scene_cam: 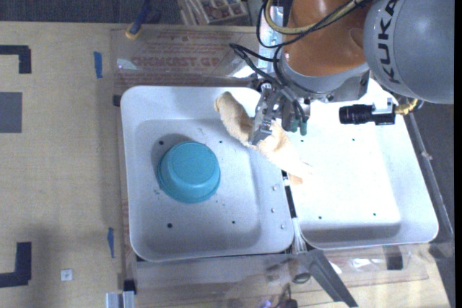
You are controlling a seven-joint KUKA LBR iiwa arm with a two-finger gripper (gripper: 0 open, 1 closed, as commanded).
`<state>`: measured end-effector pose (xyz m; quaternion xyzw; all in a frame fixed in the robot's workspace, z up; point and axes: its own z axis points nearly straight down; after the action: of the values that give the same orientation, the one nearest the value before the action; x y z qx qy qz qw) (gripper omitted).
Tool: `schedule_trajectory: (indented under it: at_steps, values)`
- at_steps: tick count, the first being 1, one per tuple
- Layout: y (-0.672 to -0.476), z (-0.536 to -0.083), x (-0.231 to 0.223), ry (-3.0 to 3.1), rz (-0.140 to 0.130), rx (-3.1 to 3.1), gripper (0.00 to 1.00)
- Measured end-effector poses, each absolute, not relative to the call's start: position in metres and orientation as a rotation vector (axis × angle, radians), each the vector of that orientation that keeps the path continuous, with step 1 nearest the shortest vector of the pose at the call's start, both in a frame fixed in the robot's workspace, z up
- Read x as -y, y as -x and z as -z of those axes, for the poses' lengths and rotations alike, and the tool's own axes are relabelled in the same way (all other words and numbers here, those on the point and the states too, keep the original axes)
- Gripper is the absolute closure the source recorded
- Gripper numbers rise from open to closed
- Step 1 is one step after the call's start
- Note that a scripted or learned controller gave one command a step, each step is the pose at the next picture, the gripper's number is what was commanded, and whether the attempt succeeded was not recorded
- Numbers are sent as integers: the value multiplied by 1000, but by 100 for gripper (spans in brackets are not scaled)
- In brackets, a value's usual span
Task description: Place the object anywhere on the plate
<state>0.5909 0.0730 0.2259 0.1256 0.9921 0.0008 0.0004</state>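
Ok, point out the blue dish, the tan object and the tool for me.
blue dish (189, 171): camera view, middle of its flat top.
tan object (234, 117): camera view, its upper-left part.
tool (261, 132): camera view, between the fingertips, over the tan object.

Hard overhead light washes out the right bin (375, 184), near pure white at centre frame, while the left bin (144, 227) stays greyer; the upper left of the frame falls dim, and the whole picture is soft and grainy

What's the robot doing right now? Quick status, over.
Gripper down on tan cloth-like object at the bins' divide; grasp unclear. Blue upturned plate in left bin, untouched. Path looks clear.
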Motion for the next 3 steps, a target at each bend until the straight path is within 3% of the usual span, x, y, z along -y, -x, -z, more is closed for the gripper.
schedule_trajectory:
  at_steps: [1, 2, 3]
  values:
    - [-574, -237, -117, -2, -3, -3140, 100]
    - [-548, -227, -167, 5, -3, -3140, 100]
    - [-540, -226, -216, 7, -5, -3137, 100]
